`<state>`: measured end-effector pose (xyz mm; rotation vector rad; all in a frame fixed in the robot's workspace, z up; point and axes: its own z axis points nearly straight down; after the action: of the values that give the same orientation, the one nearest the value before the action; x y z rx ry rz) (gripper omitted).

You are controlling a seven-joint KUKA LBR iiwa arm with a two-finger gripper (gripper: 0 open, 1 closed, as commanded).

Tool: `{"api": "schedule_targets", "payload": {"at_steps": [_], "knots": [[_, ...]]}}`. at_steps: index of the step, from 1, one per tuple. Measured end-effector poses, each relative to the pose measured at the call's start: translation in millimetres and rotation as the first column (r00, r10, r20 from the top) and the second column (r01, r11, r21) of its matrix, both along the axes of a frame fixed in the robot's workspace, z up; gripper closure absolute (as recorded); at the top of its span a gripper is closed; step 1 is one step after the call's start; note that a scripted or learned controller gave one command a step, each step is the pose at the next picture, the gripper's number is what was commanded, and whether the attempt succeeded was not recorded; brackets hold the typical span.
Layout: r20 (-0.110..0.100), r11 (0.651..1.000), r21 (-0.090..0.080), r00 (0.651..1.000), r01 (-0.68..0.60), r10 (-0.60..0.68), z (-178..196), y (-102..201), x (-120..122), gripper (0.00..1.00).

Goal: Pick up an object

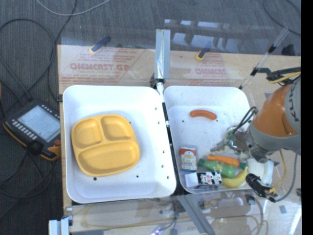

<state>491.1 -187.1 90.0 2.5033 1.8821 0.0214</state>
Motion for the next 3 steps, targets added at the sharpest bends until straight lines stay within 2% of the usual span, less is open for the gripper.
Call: {"api": "schedule_targets", "payload": {"at_steps": [1,2,3], "knots": [[-0.004,0.982,-0.005,0.982,-0.187,0.187,0,-13,-1,0.0],[-0.007,0.992,-0.005,0.992,0.123,-0.123,-1,0,95,0.0],[-0.05,0.997,0.002,0.996,-0.079,0.079,9,22,151,0.0]]}}
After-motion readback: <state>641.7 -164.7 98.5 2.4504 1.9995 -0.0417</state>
